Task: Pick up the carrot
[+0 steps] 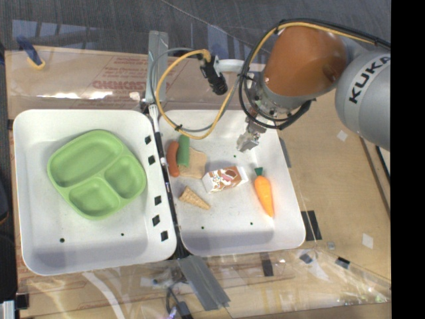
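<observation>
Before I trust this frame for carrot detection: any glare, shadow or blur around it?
Camera view: the carrot is sharp and evenly lit, with only a soft shadow beside it; glare streaks sit on the clear plastic sheet behind the bins, away from the target; the end effector looks slightly soft, its fingers hard to resolve.

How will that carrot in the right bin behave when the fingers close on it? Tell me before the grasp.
The carrot looks like a smooth, moulded toy, so it is probably stiff and light. Its tapered, rounded body may slip toward the thin end or roll on the right bin floor if pushed. It lies flat and apart from the other items, below the gripper, so nothing should block it.
</observation>
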`<state>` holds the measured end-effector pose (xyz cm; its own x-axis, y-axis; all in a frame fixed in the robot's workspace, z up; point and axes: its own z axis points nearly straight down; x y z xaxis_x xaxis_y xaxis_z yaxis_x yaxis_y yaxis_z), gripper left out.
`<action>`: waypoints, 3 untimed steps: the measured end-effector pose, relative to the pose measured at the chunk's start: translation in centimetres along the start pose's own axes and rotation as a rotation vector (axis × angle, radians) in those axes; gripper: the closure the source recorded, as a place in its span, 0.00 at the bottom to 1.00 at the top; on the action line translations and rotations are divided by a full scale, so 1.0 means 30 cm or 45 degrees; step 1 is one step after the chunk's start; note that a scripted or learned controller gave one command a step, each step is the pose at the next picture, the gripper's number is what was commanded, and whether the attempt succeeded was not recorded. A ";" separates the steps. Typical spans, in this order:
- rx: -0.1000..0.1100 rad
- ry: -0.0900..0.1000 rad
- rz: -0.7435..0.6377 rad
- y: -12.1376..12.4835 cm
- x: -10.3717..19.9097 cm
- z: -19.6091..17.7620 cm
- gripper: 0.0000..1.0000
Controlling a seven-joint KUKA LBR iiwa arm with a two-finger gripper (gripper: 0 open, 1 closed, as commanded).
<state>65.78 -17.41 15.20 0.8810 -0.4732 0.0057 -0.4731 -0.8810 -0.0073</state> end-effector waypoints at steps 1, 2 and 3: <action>-0.006 -0.004 0.651 0.104 0.053 -0.067 1.00; -0.004 -0.008 0.055 0.065 0.035 -0.001 1.00; -0.004 0.005 0.207 0.106 0.042 -0.311 1.00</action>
